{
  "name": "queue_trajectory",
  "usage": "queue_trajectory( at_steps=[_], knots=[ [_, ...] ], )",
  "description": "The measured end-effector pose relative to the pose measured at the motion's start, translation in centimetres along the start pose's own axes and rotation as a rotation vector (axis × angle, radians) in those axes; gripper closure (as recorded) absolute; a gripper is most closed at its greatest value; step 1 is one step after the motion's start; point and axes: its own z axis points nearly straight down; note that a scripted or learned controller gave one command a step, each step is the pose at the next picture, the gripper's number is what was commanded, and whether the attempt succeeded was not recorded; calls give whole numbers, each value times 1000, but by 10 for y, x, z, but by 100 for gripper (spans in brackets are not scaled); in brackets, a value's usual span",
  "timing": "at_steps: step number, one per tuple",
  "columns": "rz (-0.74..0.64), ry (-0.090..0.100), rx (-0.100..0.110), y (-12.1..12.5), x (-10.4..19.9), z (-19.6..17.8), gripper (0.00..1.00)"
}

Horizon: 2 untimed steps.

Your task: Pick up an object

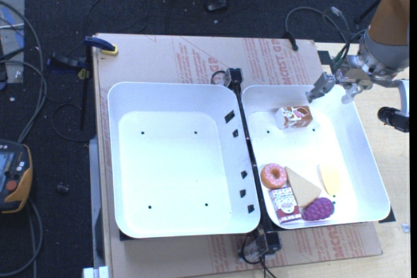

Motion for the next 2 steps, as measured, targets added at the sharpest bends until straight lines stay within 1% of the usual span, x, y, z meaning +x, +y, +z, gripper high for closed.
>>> queue_trajectory(
  at_steps=[1,2],
  knots=[
    [-1,-1,-5,1,0,-3,0],
    [0,0,0,-2,-7,57,0]
  ],
)
